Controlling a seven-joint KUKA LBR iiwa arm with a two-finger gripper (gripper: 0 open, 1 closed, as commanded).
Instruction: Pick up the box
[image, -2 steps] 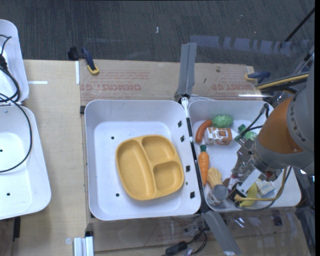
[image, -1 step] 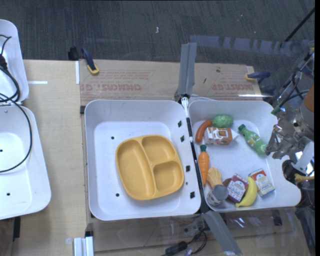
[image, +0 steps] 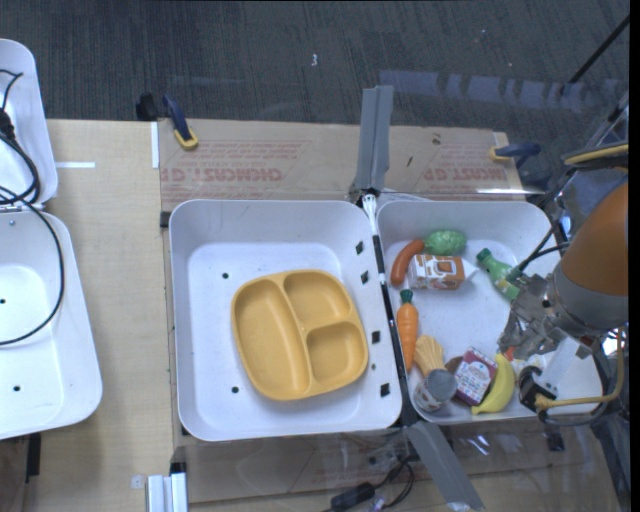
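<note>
The box (image: 438, 271) is a small orange and white carton lying in the upper middle of the right bin (image: 470, 213). It rests between a red sausage (image: 404, 260) and a green bottle (image: 497, 272), with a green leafy item (image: 445, 241) just behind it. My gripper (image: 524, 340) hangs over the right part of that bin, below and to the right of the box and well apart from it. It is close to the banana (image: 500, 385), and nothing shows in its grasp.
The right bin also holds a carrot (image: 407, 325), a pale corn-like item (image: 430, 352), a can (image: 433, 390) and a red packet (image: 476, 378). A yellow divided plate (image: 298, 332) lies in the left bin (image: 200, 300). A divider wall (image: 375, 290) separates the bins.
</note>
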